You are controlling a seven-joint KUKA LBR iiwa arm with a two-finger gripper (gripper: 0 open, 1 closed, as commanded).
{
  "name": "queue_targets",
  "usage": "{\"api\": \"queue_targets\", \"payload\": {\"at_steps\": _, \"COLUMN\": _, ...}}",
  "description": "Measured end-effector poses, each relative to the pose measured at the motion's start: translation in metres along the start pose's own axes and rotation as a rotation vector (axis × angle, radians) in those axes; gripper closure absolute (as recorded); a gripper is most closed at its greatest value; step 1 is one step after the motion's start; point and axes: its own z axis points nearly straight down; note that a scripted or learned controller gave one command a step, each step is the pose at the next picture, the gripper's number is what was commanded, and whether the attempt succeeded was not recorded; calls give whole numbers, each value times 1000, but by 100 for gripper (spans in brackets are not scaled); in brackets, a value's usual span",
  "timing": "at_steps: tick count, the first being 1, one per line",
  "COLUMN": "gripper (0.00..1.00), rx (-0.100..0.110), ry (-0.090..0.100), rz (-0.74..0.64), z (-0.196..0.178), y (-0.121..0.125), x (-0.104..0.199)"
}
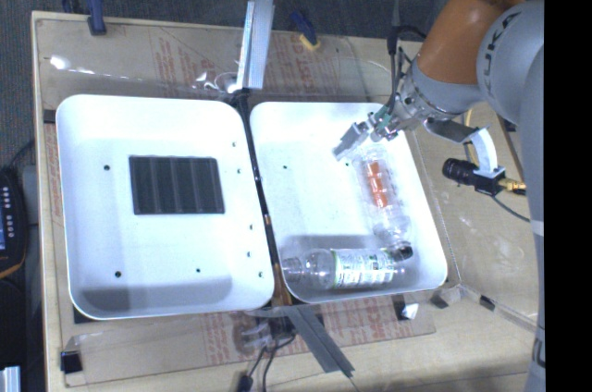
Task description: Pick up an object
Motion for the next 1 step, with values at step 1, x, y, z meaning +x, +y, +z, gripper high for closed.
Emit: {"api": "queue_targets", "payload": {"at_steps": 1, "gripper": 0, "rx": 2, "ry": 3, "rz": -61, "z": 12, "y": -5, "x": 3}}
